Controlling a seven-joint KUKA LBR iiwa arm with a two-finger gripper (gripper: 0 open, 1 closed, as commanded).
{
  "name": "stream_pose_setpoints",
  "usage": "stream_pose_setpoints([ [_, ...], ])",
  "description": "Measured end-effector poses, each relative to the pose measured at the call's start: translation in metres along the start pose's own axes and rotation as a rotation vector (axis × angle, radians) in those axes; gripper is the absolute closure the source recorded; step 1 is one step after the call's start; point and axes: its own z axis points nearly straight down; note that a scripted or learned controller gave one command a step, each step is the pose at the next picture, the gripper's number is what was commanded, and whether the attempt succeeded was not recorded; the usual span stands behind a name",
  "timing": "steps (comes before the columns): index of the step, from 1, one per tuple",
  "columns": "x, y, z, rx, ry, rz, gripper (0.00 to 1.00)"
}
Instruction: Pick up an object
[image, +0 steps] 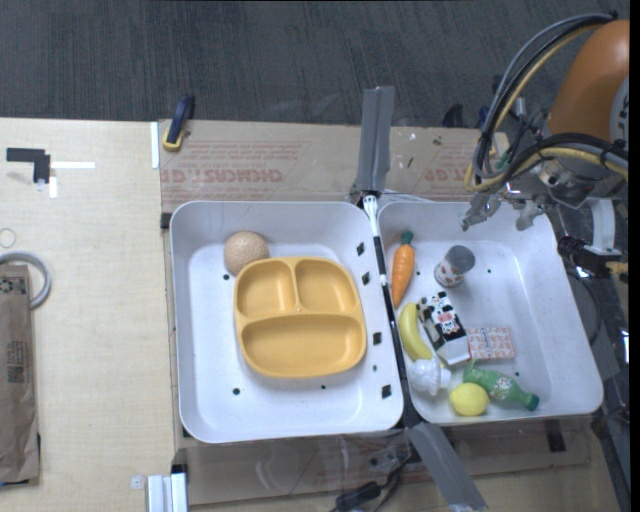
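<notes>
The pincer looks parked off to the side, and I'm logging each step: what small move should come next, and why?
Probably a short move inward and down toward the small cup. The pincer sits at the right bin's back edge holding nothing, and the cup stands nearest it, apart from the carrot and banana.

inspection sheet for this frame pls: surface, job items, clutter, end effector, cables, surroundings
Surface: two white bins side by side, left bin, right bin, on cardboard.
Job's things: right bin holds carrot, banana, lemon, green bottle, small can, patterned box, pink packet. Left bin holds yellow divided plate and tan ball.
Clutter: nothing seen.
End effector: above right bin's far edge, holding nothing.
Cables: looped along the arm.
Surroundings: blue-yellow tool, brown bag on the bench.
</notes>
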Motion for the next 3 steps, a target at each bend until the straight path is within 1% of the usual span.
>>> stream_pose_setpoints([
  [1, 0.035, -0.085, 0.048, 0.001, 0.0, 0.197, 0.0],
  [2, 0.047, -0.055, 0.01, -0.001, 0.0, 0.152, 0.0],
  [3, 0.029, -0.101, 0.101, -0.018, 0.009, 0.455, 0.0],
])
